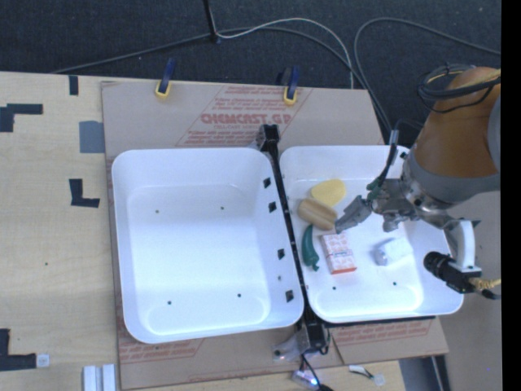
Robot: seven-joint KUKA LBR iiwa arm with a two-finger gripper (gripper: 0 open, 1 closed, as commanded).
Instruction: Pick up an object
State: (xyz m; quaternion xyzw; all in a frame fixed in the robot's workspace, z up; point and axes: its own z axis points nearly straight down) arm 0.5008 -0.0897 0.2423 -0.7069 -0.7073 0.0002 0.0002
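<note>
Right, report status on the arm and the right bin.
Gripper over right white bin, beside tan cylindrical block. Nothing seen between fingers. Close by: yellow rounded piece, green curved piece, red-and-white small box.

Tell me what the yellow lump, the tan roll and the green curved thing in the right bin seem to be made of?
The rounded yellow lump looks like matte foam or soft plastic: no shine. The tan cylindrical roll looks matte too, perhaps toy bread in plastic or foam. The dark green curved piece seems smooth plastic or rubber. All three are too small to be sure.

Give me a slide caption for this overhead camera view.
Grey arm's gripper hovers over right white bin beside tan cylinder.
</note>
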